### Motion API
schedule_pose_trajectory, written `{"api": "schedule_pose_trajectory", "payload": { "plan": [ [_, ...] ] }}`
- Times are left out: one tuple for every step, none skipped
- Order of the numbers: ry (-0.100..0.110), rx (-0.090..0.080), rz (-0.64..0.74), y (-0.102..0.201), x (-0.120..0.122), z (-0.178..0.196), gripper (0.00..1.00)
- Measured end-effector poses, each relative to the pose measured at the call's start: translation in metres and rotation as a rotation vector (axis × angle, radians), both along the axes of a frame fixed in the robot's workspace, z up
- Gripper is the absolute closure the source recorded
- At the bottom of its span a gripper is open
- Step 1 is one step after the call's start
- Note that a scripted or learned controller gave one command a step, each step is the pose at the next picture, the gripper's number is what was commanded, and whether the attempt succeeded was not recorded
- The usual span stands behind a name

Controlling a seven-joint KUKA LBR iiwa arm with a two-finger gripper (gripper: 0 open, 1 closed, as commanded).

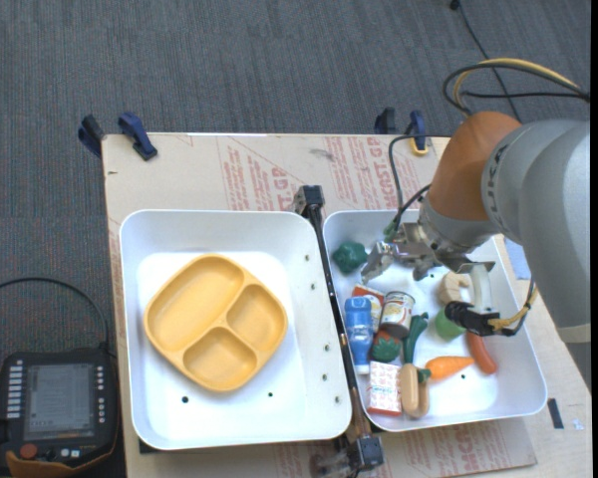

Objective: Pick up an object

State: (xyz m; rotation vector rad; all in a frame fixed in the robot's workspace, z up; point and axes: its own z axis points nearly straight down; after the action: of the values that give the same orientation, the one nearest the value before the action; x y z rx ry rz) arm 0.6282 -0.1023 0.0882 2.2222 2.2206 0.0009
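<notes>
While the gripper (411, 250) is hung over the upper part of the right bin (523, 391), its fingers are seen spread, with nothing between them. No single target can be singled out; the nearest toys are a green piece (349, 256) at upper left and a small can (397, 312) just below. A blue bottle (358, 333) is laid lengthwise, top to bottom. A carrot (448, 367) is pointed right. Items beneath the wrist are hidden. A yellow tray (215, 322) is held in the left bin (140, 237).

arm (543, 182): grey casing | orange band (468, 167) above wrist | yellow-black cables (498, 68) looping behind
</notes>
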Motion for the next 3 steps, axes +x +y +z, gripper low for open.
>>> {"api": "schedule_pose_trajectory", "payload": {
  "plan": [
    [0.004, 0.001, -0.001, 0.0212, -0.0682, -0.0018, 0.0],
    [0.005, 0.001, -0.004, 0.021, -0.0675, 0.0072, 1.0],
    [0.005, 0.001, -0.004, 0.0209, -0.0676, 0.007, 0.0]
  ]
}}
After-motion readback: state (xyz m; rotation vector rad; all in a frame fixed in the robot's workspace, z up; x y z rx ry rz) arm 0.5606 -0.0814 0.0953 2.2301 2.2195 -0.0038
